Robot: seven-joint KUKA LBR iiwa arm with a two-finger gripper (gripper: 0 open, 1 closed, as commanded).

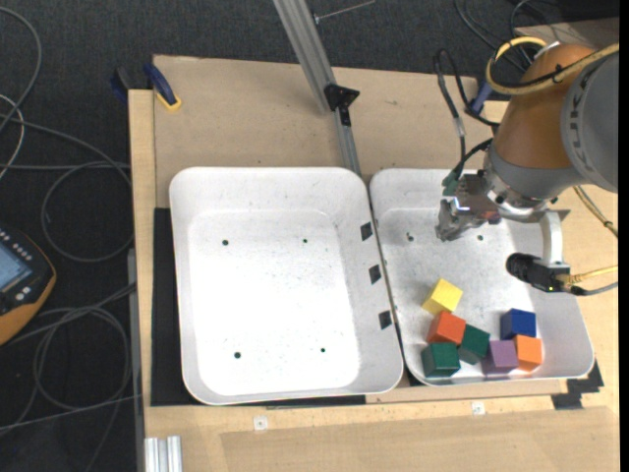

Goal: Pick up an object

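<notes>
A: Two shallow white bins are seen side by side on the wooden bench (256,96). The left bin (197,205) has a speckled floor with four small dark dots on it.

B: And the right bin (413,190)?

A: All the blocks are gathered toward its five o'clock corner. A yellow block (444,295) is placed at the twelve o'clock end of the cluster, turned so that a corner points toward the arm. Just below it an orange block (449,328) is found, touching a dark green block (476,341) at its four o'clock.

B: More at the front rim?

A: A second green block (441,360) is set at six o'clock from the orange one. At three o'clock from the cluster's middle, a purple block (503,354), another orange block (529,351) and a blue block (518,323) are packed together, the blue one at twelve o'clock of the other two. No long axis can be made out; all are seen as roughly cubic.

B: The gripper?

A: The gripper (454,220) is held over the bin's bare floor at about twelve o'clock from the yellow block, well apart from the cluster. Whether it is parted or closed cannot be told; nothing is seen held in it. The grey arm with its orange band (536,116) is reached in from three o'clock.
</notes>
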